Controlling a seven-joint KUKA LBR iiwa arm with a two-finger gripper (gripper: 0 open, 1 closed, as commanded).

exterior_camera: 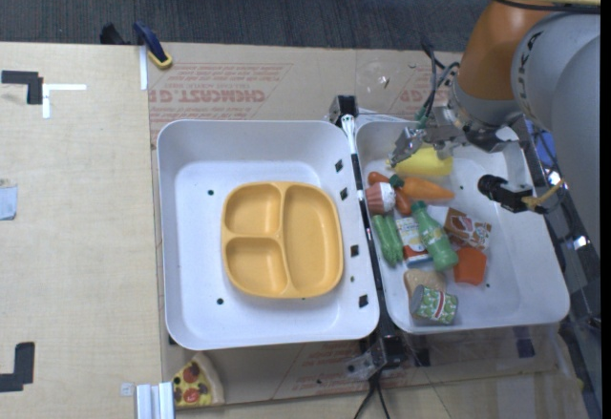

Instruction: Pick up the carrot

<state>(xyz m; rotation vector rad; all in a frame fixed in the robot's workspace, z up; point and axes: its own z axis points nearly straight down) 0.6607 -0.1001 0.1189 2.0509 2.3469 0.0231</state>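
An orange plastic toy carrot (426, 188) lies on its side in the far left part of the right white bin (516, 307), its pointed end toward the right. Just beyond it sits a yellow banana-like toy (423, 162), touching or nearly touching it. At its left end is a small red and white toy (380, 197). Nearer the viewer crowd a green pod-shaped toy (387, 240), a green plastic bottle (435, 238), a red printed packet (467, 228), an orange block (471, 265) and a green and red carton (435, 305).

The grey arm's two-finger gripper (421, 136) hangs over the far side of this bin, above the yellow toy and slightly beyond the carrot. How wide it stands cannot be told, because the wrist and cables cover it. Nothing is visibly held in it.

The risk, as I judge it, is that a straight descent from here meets the yellow toy instead of the carrot, or catches both. The carrot's tapered, rounded body could also slip or roll out of a pinch.

The left white bin (181, 217) holds a yellow three-compartment plate (284, 240). The arm's upper part is cut off at the right.
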